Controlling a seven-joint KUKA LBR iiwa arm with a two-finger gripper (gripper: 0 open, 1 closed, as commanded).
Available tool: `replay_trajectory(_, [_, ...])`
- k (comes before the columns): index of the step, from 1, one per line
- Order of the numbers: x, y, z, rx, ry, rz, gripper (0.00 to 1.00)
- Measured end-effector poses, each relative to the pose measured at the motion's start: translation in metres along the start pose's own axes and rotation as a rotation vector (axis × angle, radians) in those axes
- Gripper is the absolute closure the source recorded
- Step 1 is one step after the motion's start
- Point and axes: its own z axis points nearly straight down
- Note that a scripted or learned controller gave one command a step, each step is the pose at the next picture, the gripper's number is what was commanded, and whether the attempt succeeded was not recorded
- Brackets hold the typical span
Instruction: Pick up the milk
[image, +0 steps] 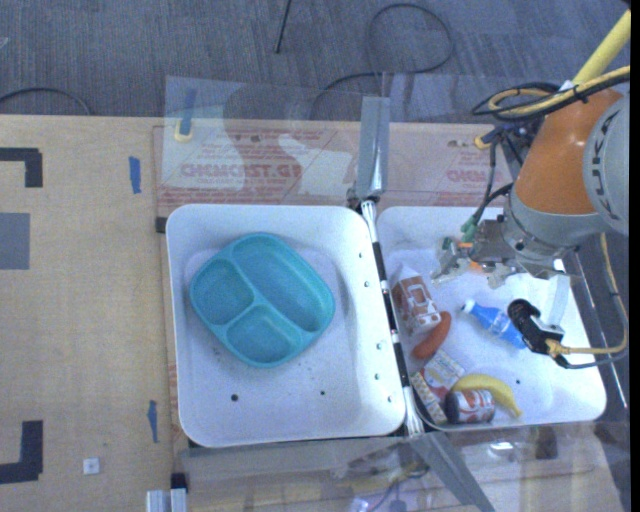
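While the milk (413, 300) lies in the right bin (585, 400), we judge the task barely begun. We take the milk to be the small brown-and-white carton close against that bin's left wall, and nothing is touching it from above. Just below it we see a reddish sausage (432, 340), and further toward the near edge a banana (492, 388) beside a dark can (468, 405). A blue tube (493, 319) lies to the right of the carton, apart from it. The gripper (462, 256) hangs over the bin's far part, near the carton but up and to its right, and we cannot tell whether it is open or closed. We see nothing held in it. Reaching, gripping and lifting all remain. The left bin (190, 400) holds a blue divided plate (262, 298).
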Motion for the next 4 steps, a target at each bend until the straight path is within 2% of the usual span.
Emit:
replay_trajectory(1, [0.019, -0.019, 0.0, 0.003, 0.001, 0.006, 0.0])
replay_trajectory(2, [-0.018, -0.08, 0.085, -0.014, 0.002, 0.018, 0.0])
replay_trajectory(3, [0.027, 0.004, 0.0, 0.0, 0.0, -0.123, 0.0])
replay_trajectory(4, [0.027, 0.004, 0.0, 0.0, 0.0, -0.124, 0.0])
